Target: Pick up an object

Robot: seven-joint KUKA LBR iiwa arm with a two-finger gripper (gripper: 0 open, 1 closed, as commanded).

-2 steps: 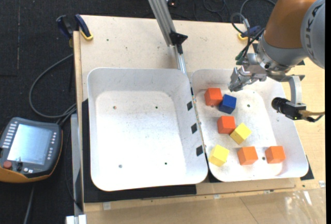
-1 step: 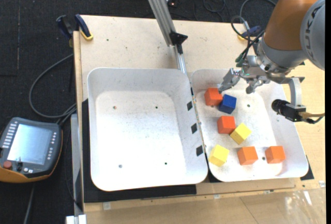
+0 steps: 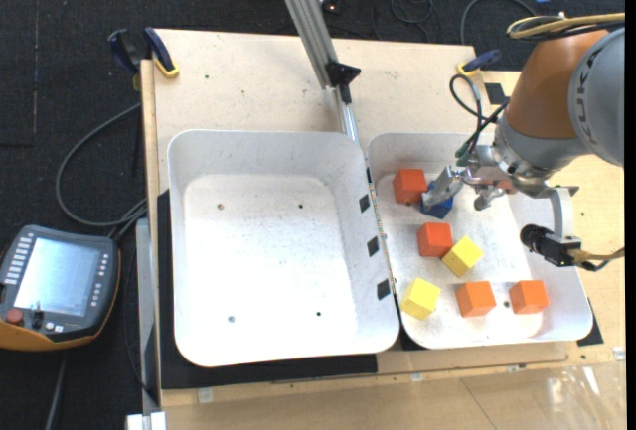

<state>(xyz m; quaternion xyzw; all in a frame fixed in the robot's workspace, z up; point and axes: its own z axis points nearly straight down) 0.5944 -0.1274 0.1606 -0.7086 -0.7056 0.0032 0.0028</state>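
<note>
While the claw point(image 3: 444, 188) hangs over the right bin point(image 3: 566, 324), a blue block point(image 3: 438, 204) sits between its fingers, just right of an orange cube point(image 3: 408, 186).

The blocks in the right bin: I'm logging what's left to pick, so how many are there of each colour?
Orange blocks: 4
Yellow blocks: 2
Blue blocks: 1, partly hidden by the gripper
Total: 7

Grey arm point(image 3: 571, 105) reaching from right, wrist bent down, pincer point(image 3: 445, 188) lowered
</note>
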